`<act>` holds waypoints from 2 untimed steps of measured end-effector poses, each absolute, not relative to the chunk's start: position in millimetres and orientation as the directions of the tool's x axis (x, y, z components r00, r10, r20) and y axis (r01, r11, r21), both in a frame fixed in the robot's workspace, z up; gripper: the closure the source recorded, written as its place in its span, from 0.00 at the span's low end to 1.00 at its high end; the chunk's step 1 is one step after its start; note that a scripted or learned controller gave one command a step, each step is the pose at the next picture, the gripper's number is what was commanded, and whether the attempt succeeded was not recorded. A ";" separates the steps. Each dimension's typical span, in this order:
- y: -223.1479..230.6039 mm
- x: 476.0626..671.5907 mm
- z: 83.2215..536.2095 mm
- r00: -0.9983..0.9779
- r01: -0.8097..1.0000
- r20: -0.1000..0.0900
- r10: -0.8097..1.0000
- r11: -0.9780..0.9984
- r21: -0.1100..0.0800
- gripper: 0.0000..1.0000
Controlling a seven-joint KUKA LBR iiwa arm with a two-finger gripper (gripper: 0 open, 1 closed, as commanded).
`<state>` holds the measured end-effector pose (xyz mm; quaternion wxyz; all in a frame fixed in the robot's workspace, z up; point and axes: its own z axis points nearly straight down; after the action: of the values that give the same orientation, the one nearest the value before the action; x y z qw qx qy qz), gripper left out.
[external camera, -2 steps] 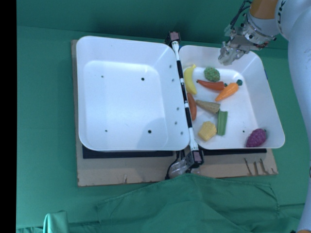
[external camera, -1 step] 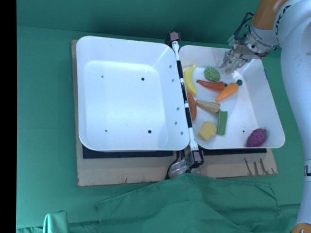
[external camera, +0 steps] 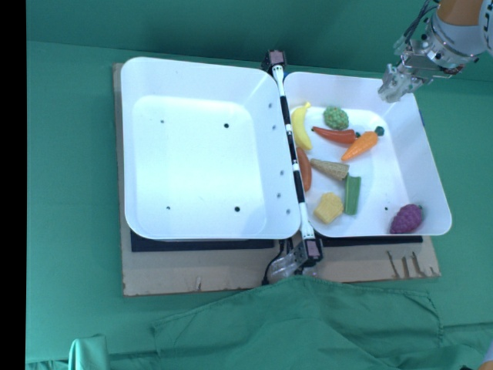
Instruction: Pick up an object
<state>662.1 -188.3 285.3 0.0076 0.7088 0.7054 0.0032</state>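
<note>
Camera view, looking down: two white bins sit side by side on a green surface. The right bin [external camera: 431, 177] holds toy foods: a banana [external camera: 300, 126], broccoli [external camera: 335, 117], a chili [external camera: 334, 136], a carrot [external camera: 361, 146], purple grapes [external camera: 406, 218]. The gripper [external camera: 394, 85] hovers above the right bin's far rim, carrying nothing; whether it is open cannot be judged. No object is picked yet; choosing, descending and grasping remain.

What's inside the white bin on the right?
The right bin holds toy food: a banana, broccoli, chili, carrot, purple grapes and more. Nothing looks covered.
</note>
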 end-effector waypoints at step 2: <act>-177.9 680.9 204.3 0.003 1.000 -0.007 1.000 -0.003 0.018 0.00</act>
<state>680.9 -177.9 204.3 0.0087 0.7082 0.7059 0.0037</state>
